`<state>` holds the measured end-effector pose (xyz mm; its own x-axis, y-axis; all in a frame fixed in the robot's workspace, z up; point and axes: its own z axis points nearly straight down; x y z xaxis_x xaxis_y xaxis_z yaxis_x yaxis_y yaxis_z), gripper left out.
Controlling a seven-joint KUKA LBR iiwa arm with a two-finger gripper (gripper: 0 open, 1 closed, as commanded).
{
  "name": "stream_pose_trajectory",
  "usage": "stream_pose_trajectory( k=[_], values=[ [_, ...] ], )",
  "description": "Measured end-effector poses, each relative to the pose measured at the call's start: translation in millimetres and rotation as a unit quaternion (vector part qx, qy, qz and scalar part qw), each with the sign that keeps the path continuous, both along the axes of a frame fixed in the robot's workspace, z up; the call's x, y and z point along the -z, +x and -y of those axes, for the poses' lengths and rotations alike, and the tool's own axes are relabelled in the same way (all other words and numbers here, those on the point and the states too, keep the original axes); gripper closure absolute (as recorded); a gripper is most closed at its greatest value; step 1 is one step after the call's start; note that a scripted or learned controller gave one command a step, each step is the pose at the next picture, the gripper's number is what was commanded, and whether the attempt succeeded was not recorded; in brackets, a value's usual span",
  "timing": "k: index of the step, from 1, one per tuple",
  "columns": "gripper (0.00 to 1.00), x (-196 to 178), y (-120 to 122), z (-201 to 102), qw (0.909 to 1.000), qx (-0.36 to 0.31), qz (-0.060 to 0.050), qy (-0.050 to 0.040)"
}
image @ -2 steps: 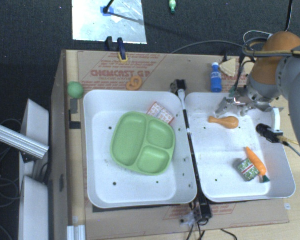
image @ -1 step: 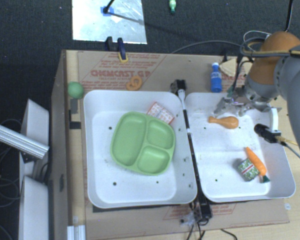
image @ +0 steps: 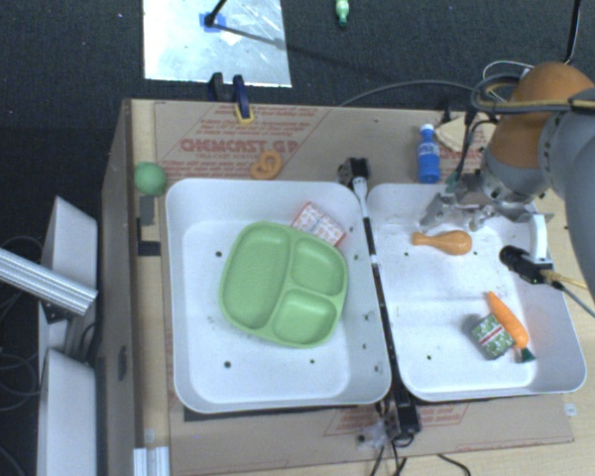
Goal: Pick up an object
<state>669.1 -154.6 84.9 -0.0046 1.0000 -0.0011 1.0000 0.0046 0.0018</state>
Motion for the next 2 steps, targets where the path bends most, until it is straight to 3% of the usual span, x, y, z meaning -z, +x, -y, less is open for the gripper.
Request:
stream_pose_trajectory(
  k=[2],
  values=[
    [0.00, -0.4, 0.2, 2.1, 1.0000, 0.001, 0.001, -0.0001]
  ],
)
